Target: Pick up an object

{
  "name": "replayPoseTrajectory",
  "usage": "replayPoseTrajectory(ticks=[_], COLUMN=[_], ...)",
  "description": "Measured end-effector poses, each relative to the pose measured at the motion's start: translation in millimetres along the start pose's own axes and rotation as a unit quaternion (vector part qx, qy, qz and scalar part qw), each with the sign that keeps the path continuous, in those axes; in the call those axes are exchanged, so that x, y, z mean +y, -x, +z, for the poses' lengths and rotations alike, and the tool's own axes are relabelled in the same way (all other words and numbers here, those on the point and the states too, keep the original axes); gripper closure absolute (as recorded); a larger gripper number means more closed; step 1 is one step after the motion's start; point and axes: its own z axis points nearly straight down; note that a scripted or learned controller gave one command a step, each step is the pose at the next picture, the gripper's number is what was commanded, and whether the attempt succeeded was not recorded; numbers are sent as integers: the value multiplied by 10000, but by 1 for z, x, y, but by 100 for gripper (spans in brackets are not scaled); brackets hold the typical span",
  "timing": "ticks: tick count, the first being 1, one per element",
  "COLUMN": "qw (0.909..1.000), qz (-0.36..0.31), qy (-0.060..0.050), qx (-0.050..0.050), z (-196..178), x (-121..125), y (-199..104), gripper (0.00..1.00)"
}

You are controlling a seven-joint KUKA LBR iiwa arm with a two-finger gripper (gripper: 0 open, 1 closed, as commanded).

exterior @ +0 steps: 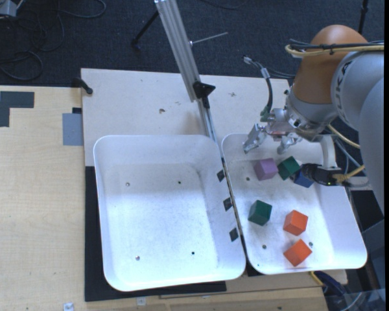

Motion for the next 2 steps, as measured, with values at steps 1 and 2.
replayPoseTrajectory(ticks=[1,2], qw=[10000,10000], qz=[1,9], qy=[-30,-62], qx=[2,2], z=[84,107], x=[10,11], y=[37,47], gripper=[0,0])
